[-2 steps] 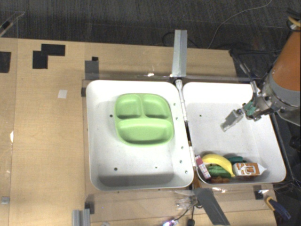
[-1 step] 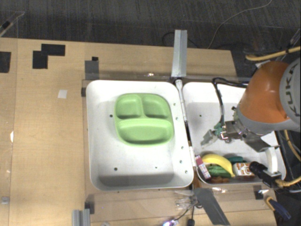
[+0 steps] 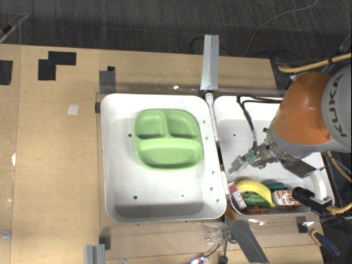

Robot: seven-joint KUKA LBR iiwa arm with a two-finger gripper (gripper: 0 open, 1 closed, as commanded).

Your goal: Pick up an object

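A green divided plate lies in the left bin. In the right bin, a yellow banana rests at the front beside a green item, a small pink-labelled item and a brown packet. My gripper hangs low over the right bin, just above and behind the banana, under the orange wrist band. Nothing shows between its fingers.
A metal divider post stands behind the two bins. Black cables run across the back of the right bin. The wooden bench spreads to the left.
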